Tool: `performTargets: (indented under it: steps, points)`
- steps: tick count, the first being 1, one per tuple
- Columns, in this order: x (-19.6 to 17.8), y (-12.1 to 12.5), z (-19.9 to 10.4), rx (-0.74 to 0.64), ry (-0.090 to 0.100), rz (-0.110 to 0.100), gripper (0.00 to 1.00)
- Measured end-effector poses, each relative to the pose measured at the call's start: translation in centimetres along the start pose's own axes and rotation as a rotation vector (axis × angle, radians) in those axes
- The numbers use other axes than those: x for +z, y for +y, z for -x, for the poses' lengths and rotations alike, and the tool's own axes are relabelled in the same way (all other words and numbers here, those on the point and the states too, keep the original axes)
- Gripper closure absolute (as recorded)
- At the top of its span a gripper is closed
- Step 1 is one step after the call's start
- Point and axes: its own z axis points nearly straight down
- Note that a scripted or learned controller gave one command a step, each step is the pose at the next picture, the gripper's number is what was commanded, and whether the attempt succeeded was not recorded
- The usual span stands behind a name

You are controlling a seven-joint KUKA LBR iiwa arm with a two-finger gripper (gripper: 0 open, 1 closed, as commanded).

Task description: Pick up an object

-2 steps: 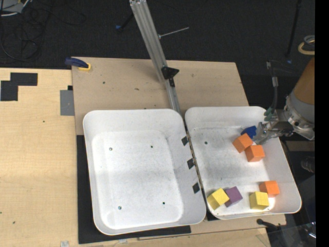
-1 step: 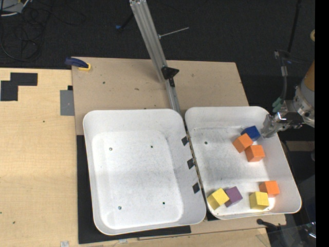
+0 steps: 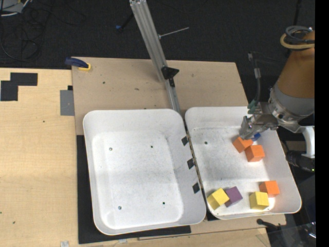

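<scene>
My gripper (image 3: 250, 131) hangs low over the upper right part of the right bin (image 3: 216, 122), reaching in from the right. Right below its tip lies an orange block (image 3: 240, 144), tilted, and a second orange block (image 3: 255, 153) sits touching it on the lower right. A small blue piece (image 3: 257, 135) peeks out beside the gripper tip. Whether the gripper touches the orange block is not clear from this angle.
Along the right bin's front edge lie a yellow block (image 3: 218, 197), a purple block (image 3: 234, 194), another yellow block (image 3: 258, 200) and an orange block (image 3: 270, 188). The left bin (image 3: 103, 122) adjoins it. A metal rail (image 3: 154, 45) slants down toward the bins' shared edge.
</scene>
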Motion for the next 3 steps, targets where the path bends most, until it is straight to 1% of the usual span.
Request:
performTargets:
  steps: [2, 3]
  points:
    - [-0.3, 1.3, -10.9, 0.000, -0.001, 0.001, 1.00]
    - [1.7, 2.6, -15.8, 0.001, -0.002, -0.001, 1.00]
